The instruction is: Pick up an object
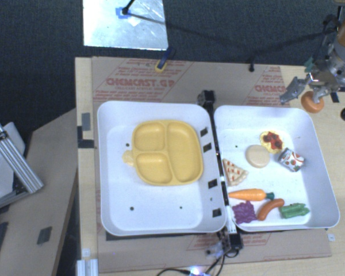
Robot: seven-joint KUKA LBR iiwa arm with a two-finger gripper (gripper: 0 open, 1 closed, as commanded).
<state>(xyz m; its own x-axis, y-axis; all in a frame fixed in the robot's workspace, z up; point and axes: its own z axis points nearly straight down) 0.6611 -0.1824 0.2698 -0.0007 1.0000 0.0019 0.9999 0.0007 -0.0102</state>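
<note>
Orange object (312,102) is sitting between the fingers of the gripper (310,96), which is pinching it above the far right corner of the right bin (321,154).

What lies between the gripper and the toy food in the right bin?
Nothing visible blocks it. The gripper hangs above the far right corner of the right white bin, with an orange round piece at it. The nearest items, the yellow-and-red flat toy and the small printed can, lie open from above.
</note>
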